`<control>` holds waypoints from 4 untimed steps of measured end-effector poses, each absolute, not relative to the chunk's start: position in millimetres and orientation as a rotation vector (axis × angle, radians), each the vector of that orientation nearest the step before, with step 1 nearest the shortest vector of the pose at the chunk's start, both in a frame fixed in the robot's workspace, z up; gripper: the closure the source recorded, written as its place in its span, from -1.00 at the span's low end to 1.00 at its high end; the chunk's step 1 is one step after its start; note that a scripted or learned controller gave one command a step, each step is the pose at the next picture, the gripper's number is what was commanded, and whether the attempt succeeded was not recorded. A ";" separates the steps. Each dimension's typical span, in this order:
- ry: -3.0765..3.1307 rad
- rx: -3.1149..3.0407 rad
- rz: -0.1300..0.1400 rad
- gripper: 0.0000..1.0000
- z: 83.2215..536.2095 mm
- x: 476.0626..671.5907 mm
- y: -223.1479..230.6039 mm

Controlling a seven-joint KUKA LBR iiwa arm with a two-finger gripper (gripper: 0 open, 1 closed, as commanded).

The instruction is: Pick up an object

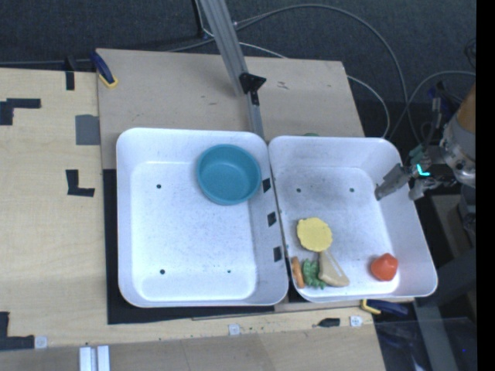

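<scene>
— Contents of right bin [340,176], please?

— Four items, all toward its near edge. Yellow disc [315,234], lying flat, left of centre. Below it, a beige wedge [333,270], touching or just beside a green piece [312,274], with an orange carrot-like stick [297,271] against the bin's left wall. Red tomato-like ball [384,267] alone in the near right corner.

— Left bin [155,284]?

— One blue bowl [228,174], upright, at the far right corner.

— Gripper position?

— Gripper [398,182] over the right bin's right rim, about midway along it. Nothing visible between its fingers. Red ball is the nearest item, toward the near edge from the gripper and clearly apart from it; yellow disc lies farther left, near the bin's middle.

— Open or closed?

— Cannot tell. Dark finger shapes blur together against the rim, with a small cyan light beside them.

— Anything else unclear?

— Arm is cut off at the right edge; only part of the wrist shows. Green piece and carrot-like stick are too small to identify with certainty. A green sliver [310,135] shows behind the right bin's far rim, mostly hidden.
</scene>
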State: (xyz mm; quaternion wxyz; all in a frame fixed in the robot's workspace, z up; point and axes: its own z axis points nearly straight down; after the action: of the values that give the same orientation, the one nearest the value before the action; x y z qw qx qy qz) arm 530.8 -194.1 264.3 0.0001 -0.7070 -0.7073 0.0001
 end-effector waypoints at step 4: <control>-2.222 -2.220 0.002 -1.00 88.6 525.0 -199.2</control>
State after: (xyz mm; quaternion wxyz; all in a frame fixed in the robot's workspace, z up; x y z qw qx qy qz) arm 525.0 -199.2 88.6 0.0004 -0.7068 -0.7074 0.0005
